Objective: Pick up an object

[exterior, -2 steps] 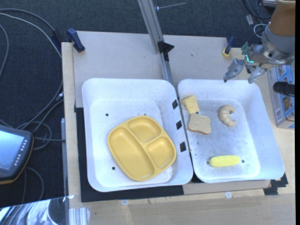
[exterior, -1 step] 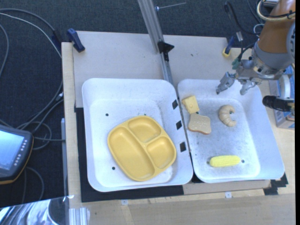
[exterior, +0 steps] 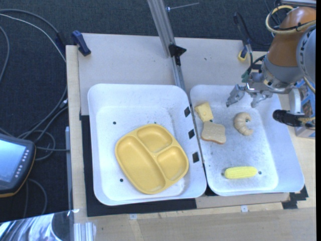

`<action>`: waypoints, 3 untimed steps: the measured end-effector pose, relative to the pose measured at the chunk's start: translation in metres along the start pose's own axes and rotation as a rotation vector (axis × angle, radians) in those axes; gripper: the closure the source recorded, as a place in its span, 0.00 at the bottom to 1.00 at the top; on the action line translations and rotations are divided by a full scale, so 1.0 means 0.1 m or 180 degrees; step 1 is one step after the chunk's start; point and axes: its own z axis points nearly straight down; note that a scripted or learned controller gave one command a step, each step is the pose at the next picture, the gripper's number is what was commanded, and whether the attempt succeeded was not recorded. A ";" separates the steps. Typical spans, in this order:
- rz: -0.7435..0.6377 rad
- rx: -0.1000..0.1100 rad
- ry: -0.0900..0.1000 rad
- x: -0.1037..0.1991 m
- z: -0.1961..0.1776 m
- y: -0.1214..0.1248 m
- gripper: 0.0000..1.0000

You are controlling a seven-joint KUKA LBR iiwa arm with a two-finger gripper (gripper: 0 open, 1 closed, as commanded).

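The right bin [exterior: 281, 154] holds a tan croissant [exterior: 244, 123], a slice of toast [exterior: 213, 133], a yellow cheese wedge [exterior: 203, 112] and a corn cob [exterior: 241, 172]. My gripper [exterior: 244, 99] hangs over the far part of this bin, just above and behind the croissant. Its two grey fingers are spread apart with nothing between them. In the left bin [exterior: 100, 104] lies a yellow divided plate [exterior: 151, 157].
A slanted metal pole [exterior: 165, 29] rises from the bench behind the bins. A blue clamp [exterior: 80, 41] sits at the bench's far left corner. Cables trail on the floor to the left, beside a tablet [exterior: 12, 164].
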 end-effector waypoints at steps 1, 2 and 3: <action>-0.0003 -0.0036 -0.0010 0.00 0.47 0.03 0.00; -0.0005 -0.0048 -0.0009 0.01 0.34 0.04 1.00; 0.0001 -0.0044 -0.0010 -0.03 -0.31 0.02 1.00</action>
